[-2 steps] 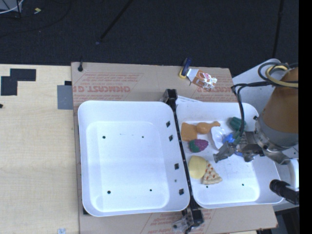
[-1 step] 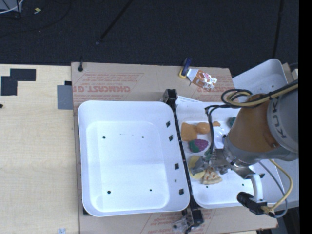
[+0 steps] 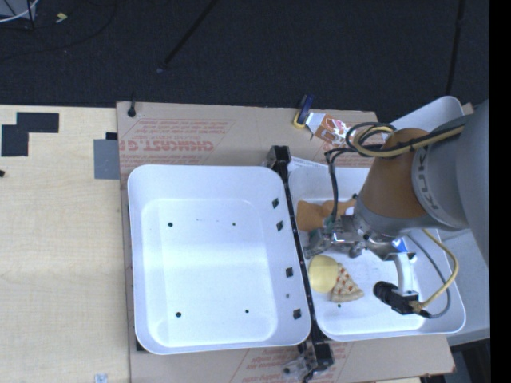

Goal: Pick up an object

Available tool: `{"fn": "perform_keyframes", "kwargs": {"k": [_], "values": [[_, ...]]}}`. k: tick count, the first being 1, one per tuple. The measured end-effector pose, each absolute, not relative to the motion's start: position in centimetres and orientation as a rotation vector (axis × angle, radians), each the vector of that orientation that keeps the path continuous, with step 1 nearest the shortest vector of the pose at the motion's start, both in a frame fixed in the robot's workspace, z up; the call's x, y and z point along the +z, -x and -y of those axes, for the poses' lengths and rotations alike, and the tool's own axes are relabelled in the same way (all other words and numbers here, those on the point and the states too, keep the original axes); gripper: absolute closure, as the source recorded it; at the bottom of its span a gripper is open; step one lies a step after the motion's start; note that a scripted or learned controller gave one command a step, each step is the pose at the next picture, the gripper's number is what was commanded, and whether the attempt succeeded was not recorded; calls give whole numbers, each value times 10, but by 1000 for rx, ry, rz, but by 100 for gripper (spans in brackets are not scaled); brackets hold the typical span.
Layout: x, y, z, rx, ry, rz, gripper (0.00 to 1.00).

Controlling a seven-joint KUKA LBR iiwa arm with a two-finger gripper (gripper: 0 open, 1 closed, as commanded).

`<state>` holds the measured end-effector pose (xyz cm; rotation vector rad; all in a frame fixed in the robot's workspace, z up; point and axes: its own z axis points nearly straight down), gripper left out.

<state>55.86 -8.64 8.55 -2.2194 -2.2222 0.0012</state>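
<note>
The right bin (image 3: 447, 313) is crowded: its near rim and the black divider clips (image 3: 281, 159) between the two bins hem in the gripper (image 3: 339, 238), while open floor is seen toward the bin's right corner. The left bin (image 3: 152, 214) offers wide white floor. A yellow round object (image 3: 322, 274) lies just below the gripper, touching a pizza-slice toy (image 3: 345, 286); a brown piece (image 3: 315, 211) sits just above it. Whether anything is clamped cannot be told; the gripper's state is hidden. Both bins rest on a cardboard sheet (image 3: 184, 134) over a pale wooden bench (image 3: 56, 254), with dark floor behind.
</note>
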Motion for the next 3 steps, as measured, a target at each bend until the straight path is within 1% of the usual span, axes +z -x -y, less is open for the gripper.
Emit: {"fn": "perform_keyframes", "kwargs": {"k": [1, 2, 3], "values": [[88, -613, 86, -2, 2220, 2225, 0], [97, -610, 87, 4, 2221, 2215, 100], [419, -636, 106, -15, 2230, 2234, 100]]}}
